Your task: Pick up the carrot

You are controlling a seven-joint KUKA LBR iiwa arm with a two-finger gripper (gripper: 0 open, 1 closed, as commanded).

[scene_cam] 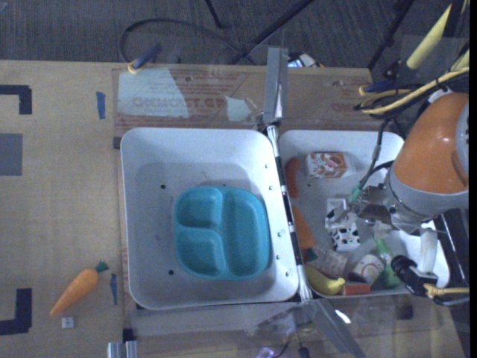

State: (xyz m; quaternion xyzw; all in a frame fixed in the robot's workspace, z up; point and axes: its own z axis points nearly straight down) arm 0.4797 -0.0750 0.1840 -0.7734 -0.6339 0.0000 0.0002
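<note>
— Out on the bench (59, 200), at about eight o'clock from the left bin (149, 155), what lay there?

— A carrot (74, 290), orange with a green top, tilted so the green end pointed toward one o'clock. It rested on the bare wood, well apart from the arm. A small pale cube (68, 321) sat just at its six o'clock.

— And in the left bin?

— A teal divided plate (221, 231), three compartments, lying flat toward the bin's four o'clock side.

— What was over the right bin (298, 142)?

— Clutter: a small carton with an orange label (326, 165) at twelve o'clock, an orange stick-like piece (302, 230) along the left wall, a banana (325, 282) at six o'clock, a black-and-white patterned piece (343, 236) near the middle. The arm (432, 155) hung above it from three o'clock, its gripper (352, 203) down among those items.

— Was the gripper clenched on anything?

— I couldn't tell; that part was too cluttered to read.
</note>
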